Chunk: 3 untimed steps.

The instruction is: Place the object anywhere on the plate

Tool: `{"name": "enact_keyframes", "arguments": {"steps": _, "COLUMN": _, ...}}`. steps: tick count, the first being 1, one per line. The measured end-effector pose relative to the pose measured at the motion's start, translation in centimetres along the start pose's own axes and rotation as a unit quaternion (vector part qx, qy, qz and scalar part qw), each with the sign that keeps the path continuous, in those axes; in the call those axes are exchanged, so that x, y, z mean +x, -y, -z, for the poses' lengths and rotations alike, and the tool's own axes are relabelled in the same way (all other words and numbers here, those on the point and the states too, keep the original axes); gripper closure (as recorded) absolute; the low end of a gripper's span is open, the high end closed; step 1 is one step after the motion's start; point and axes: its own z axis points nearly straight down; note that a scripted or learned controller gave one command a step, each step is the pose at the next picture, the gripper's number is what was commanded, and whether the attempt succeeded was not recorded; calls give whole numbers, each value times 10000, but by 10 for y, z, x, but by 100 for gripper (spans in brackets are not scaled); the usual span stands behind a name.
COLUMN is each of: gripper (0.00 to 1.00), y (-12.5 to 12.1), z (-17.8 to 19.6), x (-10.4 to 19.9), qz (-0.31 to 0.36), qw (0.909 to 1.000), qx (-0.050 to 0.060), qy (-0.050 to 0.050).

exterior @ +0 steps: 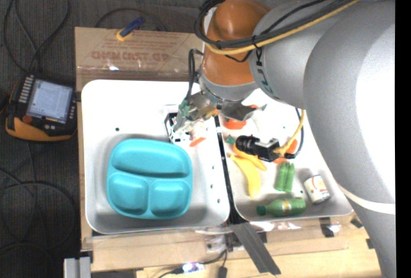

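Note:
A turquoise plate with three compartments lies in the left bin, toward its front. My gripper hangs over the left bin's back right part, just beyond the plate's far right corner. A small orange piece shows right beside the gripper, close to the wall between the bins. I cannot make out whether anything sits in the gripper.
The right bin holds a yellow banana, a small green bottle, a larger green bottle, a white can and an orange thing under the wrist. Cardboard lies behind the left bin.

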Motion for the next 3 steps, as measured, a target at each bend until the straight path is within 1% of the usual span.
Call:
{"name": "enact_keyframes", "arguments": {"steps": 1, "gripper": 100, "y": -1, "z": -19, "x": 70, "qz": 1112, "qw": 9938, "qx": -4, "qy": 11}}
{"name": "enact_keyframes", "arguments": {"steps": 2, "gripper": 100, "y": 54, "z": -28, "x": 89, "qz": 2508, "qw": 9680, "qx": -2, "qy": 11}}
{"name": "enact_keyframes", "arguments": {"steps": 3, "gripper": 100, "y": 60, "z": 25, "x": 108, "qz": 4070, "qw": 9134, "qx": -14, "qy": 18}}
